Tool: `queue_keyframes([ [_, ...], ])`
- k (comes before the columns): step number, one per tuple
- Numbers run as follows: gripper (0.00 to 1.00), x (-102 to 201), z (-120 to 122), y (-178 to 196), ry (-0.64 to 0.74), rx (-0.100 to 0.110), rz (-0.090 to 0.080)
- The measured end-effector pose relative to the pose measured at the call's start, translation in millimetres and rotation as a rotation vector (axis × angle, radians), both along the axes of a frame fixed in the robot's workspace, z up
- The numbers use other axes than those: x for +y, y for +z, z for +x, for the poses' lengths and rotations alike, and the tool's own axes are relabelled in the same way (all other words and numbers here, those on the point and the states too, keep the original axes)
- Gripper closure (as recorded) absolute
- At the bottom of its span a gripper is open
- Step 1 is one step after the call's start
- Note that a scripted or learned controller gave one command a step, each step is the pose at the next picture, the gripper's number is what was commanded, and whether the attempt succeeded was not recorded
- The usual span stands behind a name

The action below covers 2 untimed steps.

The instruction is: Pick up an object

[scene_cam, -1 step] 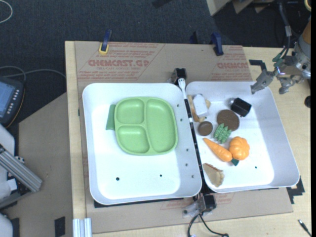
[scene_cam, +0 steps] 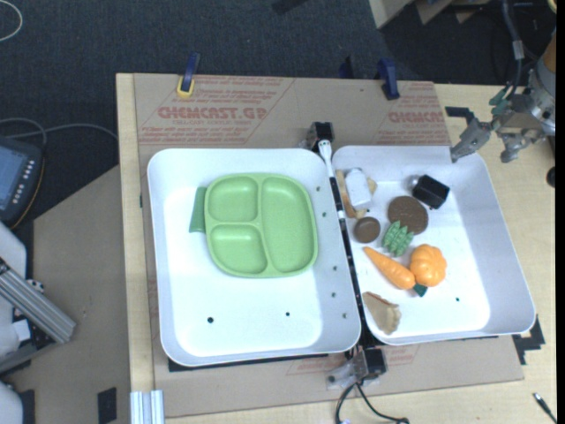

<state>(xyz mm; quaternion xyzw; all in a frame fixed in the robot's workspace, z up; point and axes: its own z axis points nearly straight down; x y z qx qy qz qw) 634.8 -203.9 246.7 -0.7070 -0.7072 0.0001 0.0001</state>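
Note:
The right bin [scene_cam: 494,237] holds several small items: a black block [scene_cam: 431,190], a large brown disc [scene_cam: 408,214], a small brown disc [scene_cam: 367,230], a green knobbly toy [scene_cam: 398,237], a carrot [scene_cam: 389,268], an orange pumpkin-like toy [scene_cam: 428,264], a white piece [scene_cam: 357,186] and a beige wedge [scene_cam: 381,312]. My gripper [scene_cam: 487,147] hangs over the far right corner of this bin, open, with nothing between its fingers. It is up and to the right of the black block, apart from every item.
The left bin [scene_cam: 177,281] carries a green divided plate [scene_cam: 261,223]. Both bins rest on a brown board [scene_cam: 265,104] held by a yellow clamp [scene_cam: 186,79] and a blue clamp [scene_cam: 387,78] at the back edge. A black bracket [scene_cam: 323,134] sits between the bins.

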Motion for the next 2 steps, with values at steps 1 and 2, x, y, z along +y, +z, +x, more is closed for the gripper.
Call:
queue_keyframes([
  [1,0.0,-3.4,-0.5,-43.4,0.0,0.005,0.001],
  [2,0.0,-1.4,-4.3,-107.4,0.0,0.007,0.002],
])
